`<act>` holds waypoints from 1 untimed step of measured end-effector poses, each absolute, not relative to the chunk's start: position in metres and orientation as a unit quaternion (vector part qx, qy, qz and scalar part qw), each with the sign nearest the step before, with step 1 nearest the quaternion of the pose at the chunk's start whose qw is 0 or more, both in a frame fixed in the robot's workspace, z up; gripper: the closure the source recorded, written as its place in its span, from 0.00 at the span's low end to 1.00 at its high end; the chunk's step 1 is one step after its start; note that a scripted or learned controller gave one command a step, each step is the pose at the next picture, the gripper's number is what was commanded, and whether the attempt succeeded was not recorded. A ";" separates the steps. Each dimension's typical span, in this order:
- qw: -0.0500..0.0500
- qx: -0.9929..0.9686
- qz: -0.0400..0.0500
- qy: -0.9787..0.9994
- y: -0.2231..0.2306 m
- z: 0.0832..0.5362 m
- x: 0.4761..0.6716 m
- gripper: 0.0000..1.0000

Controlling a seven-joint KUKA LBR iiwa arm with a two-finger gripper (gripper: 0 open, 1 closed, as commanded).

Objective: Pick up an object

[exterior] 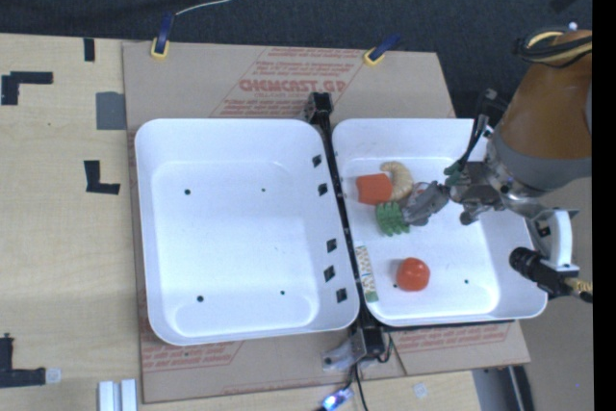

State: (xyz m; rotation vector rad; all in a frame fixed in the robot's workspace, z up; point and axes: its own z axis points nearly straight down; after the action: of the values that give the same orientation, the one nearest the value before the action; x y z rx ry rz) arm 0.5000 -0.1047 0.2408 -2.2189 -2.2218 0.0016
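Camera view from above the bench, looking down at a slant. The gripper (420, 205) hangs low over the right bin (481, 298), its grey fingers reaching leftward toward a small cluster of objects near the bin's left side. Whether the fingers are spread or closed cannot be told from this angle, and nothing can be seen held between them.

Just beside the fingertips lies a green toy (390, 219) with a bumpy outline, touching or nearly touching them. Above it sits an orange-red block (373, 189), and against that block's right side a tan curved piece (397, 175). Lower in the same bin, apart from the cluster, rests a red rounded object (413, 274).

Behind the gripper, the arm (549, 125) comes in from the right, with a broad orange band above the wrist and black cabling along it.

To the left, the left bin (154, 149) sits edge to edge with the right one, black clips joining them along the shared rim. Both bins rest on a sheet of brown cardboard (279, 82) with red printing, lying on a pale wooden bench (58, 236) marked with black tape pieces. A thin white cable (221, 0) runs across the dark floor above.
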 end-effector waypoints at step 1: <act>0.004 -0.707 0.003 -0.708 -0.088 0.181 0.481 0.00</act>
State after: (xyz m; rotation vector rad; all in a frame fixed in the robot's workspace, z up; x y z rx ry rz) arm 0.4815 -0.0885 0.1807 -2.2142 -2.2175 0.0082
